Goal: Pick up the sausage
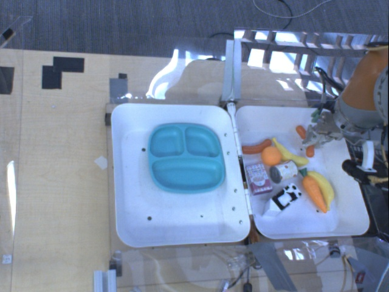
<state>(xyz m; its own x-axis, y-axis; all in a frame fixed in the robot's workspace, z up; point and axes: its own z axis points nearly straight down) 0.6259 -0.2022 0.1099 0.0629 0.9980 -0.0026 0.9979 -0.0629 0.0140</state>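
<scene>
The sausage (pixel 256 146), a reddish-orange curved link, lies at the left side of the right bin (pixel 349 224), close to the divider. An orange (pixel 271 156) touches its right end. The gripper (pixel 313 140) hangs over the bin's upper right part, well to the right of the sausage and apart from it. Two small red-orange ends (pixel 301 131) show at the gripper's tip, one above it and one below it. What they belong to is unclear.
A blue divided plate (pixel 185 158) sits in the left bin (pixel 130 218). Around the sausage lie a yellow banana (pixel 292 156), a tin can (pixel 283 173), a purple box (pixel 259 179), a black-and-white piece (pixel 285 197), and a carrot (pixel 315 192) beside a second banana (pixel 327 187).
</scene>
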